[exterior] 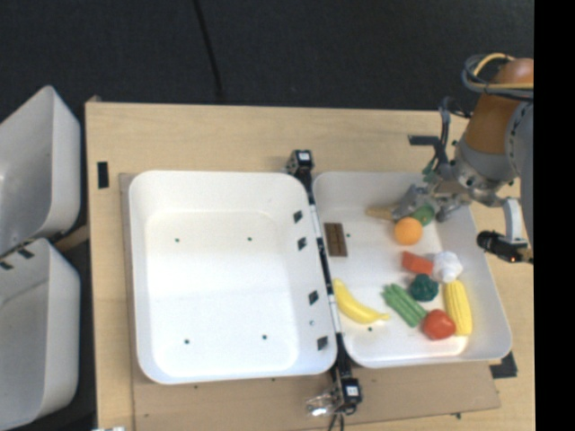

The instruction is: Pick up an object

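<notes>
Toys for the picking all lie in the right bin [481, 330], so you have the arm working only that side; the left bin [216, 277] sits beside it, touching along the middle seam. Going down in size: the corn [457, 305] lies along the right wall, the banana [357, 304] by the seam, the green beans [403, 303] between them, then the tomato [437, 325] and the orange [408, 232]. Your gripper [429, 203] hangs low at the bin's far end, just beside the orange (probably its target). Nothing is visibly held.
</notes>
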You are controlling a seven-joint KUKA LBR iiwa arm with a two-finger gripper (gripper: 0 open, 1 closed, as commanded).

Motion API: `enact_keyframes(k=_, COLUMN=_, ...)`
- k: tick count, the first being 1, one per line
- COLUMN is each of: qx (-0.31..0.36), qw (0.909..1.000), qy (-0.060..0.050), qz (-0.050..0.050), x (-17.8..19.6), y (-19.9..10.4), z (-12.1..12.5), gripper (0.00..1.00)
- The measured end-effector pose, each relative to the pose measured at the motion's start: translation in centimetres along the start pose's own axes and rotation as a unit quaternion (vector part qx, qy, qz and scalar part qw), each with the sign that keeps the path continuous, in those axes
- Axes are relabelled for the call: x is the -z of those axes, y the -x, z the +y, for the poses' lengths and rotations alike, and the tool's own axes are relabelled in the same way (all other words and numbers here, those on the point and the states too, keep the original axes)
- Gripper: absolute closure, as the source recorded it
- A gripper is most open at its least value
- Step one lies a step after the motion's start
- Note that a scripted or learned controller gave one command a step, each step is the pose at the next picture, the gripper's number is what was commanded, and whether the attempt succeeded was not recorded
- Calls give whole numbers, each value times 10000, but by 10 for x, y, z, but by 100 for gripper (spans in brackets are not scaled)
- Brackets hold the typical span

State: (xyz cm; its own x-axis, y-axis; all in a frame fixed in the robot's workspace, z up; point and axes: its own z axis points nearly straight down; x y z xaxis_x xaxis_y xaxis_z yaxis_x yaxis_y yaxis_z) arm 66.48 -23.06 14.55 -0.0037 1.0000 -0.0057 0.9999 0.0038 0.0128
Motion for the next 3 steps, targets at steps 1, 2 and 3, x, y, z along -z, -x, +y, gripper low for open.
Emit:
enact_keyframes(k=1, qx=-11, qw=10000, qy=-22, qz=-2, x=-25, y=-14, z=17, gripper=0)
enact_keyframes(k=2, qx=9, qw=10000, qy=-50, qz=-18, x=-15, y=-12, z=17, gripper=100)
enact_keyframes(k=3, qx=23, qw=10000, qy=-84, qz=25, x=3, y=-104, z=25, gripper=100)
